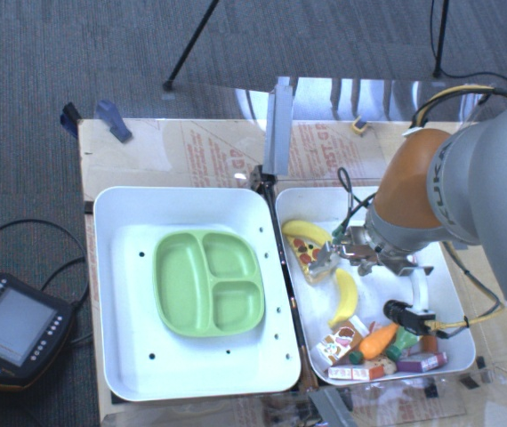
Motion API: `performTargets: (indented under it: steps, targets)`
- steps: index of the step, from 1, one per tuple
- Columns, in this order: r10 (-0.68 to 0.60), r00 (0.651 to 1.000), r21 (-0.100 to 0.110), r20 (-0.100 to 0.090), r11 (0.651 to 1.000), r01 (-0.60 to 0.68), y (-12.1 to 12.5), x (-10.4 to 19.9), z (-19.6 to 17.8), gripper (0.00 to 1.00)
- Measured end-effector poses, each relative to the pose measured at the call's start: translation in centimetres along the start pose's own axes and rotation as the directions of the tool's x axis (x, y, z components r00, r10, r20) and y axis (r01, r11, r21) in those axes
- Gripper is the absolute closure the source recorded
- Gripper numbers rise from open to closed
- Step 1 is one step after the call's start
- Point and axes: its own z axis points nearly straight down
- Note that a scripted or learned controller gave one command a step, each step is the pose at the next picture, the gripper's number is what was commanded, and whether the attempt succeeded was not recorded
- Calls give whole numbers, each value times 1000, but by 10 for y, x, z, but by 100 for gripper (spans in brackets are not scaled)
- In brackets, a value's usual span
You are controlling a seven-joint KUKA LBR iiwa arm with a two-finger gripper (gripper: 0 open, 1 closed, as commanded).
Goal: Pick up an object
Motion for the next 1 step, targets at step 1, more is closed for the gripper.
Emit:
performTargets:
  steps: [1]
  targets:
    - [69,998,-2,0,998,-69,-19,2,0,0]
